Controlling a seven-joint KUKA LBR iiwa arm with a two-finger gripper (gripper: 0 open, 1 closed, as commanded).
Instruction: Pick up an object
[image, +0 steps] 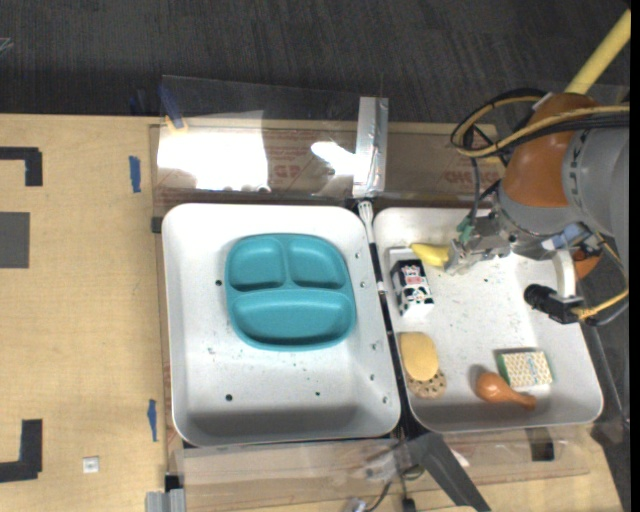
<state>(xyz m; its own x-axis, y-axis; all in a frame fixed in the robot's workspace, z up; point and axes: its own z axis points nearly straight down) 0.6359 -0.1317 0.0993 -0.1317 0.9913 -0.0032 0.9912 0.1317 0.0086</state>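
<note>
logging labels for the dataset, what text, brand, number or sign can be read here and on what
No text can be read as words.
Small black and white box in the right bin: printed marks, too small to read.
Clear panel behind the bins: faint reddish print, blurred by glare.
Patterned square packet: dotted pattern, no legible lettering.
Teal divided plate: no markings visible.

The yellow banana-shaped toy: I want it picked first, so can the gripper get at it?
Probably yes: the gripper hovers beside the yellow toy in the right bin, with nothing between them.
</note>
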